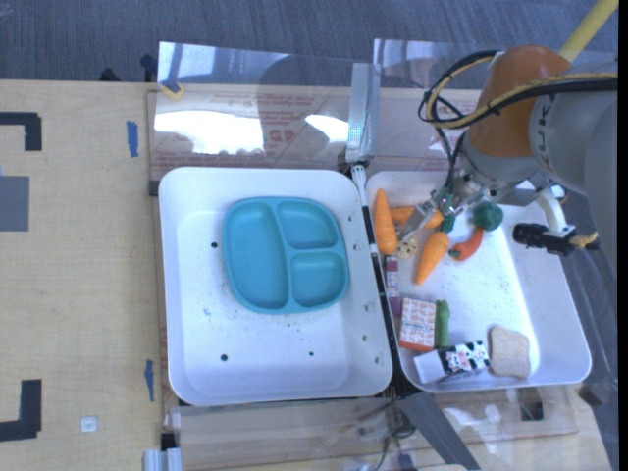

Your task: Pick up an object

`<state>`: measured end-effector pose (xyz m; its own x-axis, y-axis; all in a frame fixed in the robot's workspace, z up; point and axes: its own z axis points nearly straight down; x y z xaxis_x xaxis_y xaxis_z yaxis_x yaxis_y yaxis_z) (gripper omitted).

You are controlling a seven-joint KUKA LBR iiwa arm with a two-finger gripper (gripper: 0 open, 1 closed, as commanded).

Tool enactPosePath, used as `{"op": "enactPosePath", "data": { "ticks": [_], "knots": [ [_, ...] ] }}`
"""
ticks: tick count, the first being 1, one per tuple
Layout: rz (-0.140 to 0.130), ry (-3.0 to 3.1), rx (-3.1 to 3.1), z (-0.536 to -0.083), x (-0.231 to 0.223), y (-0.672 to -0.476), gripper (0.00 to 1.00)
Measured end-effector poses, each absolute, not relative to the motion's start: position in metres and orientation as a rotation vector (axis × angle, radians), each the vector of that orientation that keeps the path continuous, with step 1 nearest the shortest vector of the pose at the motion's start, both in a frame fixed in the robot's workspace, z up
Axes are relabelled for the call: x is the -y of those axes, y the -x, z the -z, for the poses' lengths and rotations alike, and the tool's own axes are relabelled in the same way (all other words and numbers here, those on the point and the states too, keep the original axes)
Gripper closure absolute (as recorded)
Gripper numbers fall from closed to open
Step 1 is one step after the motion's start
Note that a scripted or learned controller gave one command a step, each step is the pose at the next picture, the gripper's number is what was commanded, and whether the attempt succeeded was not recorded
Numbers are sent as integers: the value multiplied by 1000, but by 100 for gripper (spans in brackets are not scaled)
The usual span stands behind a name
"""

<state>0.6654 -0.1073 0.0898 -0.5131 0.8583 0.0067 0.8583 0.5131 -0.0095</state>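
Note:
My gripper (439, 211) hangs low over the back of the right bin (510, 292), below the orange wrist band. Right under it lie an orange carrot (430, 255) and some orange pieces I cannot tell apart. A second carrot (384, 221) lies along the bin's left wall. A red chili (468, 246) and a green round item (488, 216) sit just right of the gripper. The arm hides whether anything is held.
Toward the front of the right bin lie a patterned box (417, 322), a green pickle (443, 322), a bread slice (509, 351) and a black-and-white carton (453, 361). The left bin (196, 361) holds a blue divided plate (287, 253). Cables loop above the wrist.

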Motion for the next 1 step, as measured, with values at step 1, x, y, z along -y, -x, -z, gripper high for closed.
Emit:
{"op": "enactPosePath", "data": {
  "ticks": [1],
  "knots": [
    [11, 1551, 2744, -105, 106, -671, 100]
  ]
}}
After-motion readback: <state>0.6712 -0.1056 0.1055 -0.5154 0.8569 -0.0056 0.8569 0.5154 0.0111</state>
